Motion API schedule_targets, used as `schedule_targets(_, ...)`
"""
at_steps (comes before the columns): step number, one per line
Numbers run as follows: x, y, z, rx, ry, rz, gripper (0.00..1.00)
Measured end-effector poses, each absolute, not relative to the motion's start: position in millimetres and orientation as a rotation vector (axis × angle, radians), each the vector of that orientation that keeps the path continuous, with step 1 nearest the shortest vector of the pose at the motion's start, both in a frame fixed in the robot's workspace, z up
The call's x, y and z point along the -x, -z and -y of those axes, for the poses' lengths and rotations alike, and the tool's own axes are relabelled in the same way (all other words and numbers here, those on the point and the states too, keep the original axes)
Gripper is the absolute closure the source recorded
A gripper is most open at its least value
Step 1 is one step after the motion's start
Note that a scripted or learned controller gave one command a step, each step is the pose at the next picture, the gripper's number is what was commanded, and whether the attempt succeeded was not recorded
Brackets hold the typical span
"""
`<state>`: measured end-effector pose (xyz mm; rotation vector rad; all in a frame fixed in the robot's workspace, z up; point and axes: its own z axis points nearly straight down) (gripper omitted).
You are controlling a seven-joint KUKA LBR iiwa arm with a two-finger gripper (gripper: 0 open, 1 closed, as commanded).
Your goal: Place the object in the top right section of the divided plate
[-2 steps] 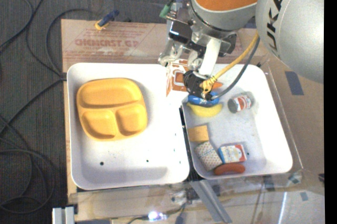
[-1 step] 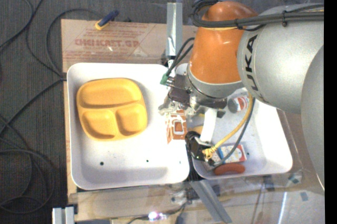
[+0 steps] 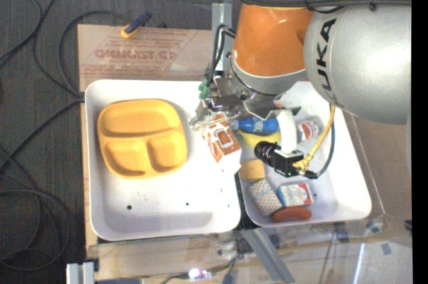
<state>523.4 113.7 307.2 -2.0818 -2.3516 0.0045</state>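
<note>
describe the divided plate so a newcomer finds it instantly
Start at the left bin, the white one away from the arm. The plate lies in its upper left part. It is the yellow, rounded thing with three sunken sections.

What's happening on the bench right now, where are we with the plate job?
The arm's gripper hangs over the seam between the two bins, with an orange-and-white carton right below it; whether the carton is actually gripped can't be seen. The yellow divided plate lies in the left bin with all its sections bare, so nothing has been placed yet. The right bin holds a pile of small packaged items.
</note>
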Motion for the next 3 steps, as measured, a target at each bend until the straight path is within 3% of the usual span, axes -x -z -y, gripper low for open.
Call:
schedule_targets(1,-481.8,-160,-178,2.208,-0.010,2.229,1.00)
schedule_targets(2,-483.9,-274,-158,2.531,-0.007,1.865,1.00)
schedule_targets(3,-483.1,-227,-138,2.520,-0.009,1.874,1.00)
